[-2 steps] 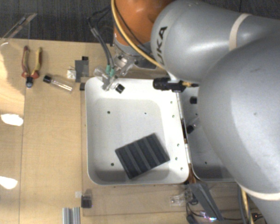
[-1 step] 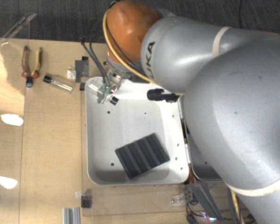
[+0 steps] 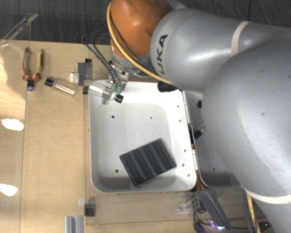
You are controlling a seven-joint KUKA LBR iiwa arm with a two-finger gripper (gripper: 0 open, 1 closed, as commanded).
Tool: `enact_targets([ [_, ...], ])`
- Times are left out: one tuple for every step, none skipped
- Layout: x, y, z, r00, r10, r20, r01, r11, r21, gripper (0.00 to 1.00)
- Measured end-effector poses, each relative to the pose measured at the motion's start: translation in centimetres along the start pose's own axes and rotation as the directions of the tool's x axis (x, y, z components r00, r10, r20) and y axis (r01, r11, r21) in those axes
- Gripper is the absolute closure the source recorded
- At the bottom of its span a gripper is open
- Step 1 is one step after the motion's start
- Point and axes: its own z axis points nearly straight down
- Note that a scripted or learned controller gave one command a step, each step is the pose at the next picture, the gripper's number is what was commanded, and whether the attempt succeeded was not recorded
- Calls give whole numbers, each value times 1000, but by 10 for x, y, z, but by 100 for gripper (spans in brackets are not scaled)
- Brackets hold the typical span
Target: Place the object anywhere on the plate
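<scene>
"KUKA" lettering is showing on the grey arm (image 3: 218, 72) looming upper right; gripper (image 3: 111, 89) is hovering over the left bin's (image 3: 102, 178) upper-left corner, grip unreadable; dark ribbed block (image 3: 148, 161) is lying lower centre.

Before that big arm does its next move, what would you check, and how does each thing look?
1. Object located: ok. A dark ribbed block lies tilted in the left bin, near its front edge.
2. Object free of the pincer: ok. The pincer hovers at the bin's far left corner, well away from the block.
3. Pincer open or shut: cannot tell; its tips are small and blurred.
4. Plate found: cannot tell. I cannot pick one out; the arm covers most of the right bin.
5. Path to the block: ok. The bin floor between pincer and block is bare.
6. Loose tools: ok. The pliers lie on the bench outside the bins.
</scene>
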Motion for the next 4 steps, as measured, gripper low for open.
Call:
enact_targets([
  [-1,2,-13,1000,-1,5,1,1000,-7,100],
  [-2,4,-26,1000,-2,11,2,1000,-14,100],
  [2,-1,-33,1000,-15,-1,15,1000,0,100],
  [3,-2,-39,888,461,0,-461,888,3,100],
])
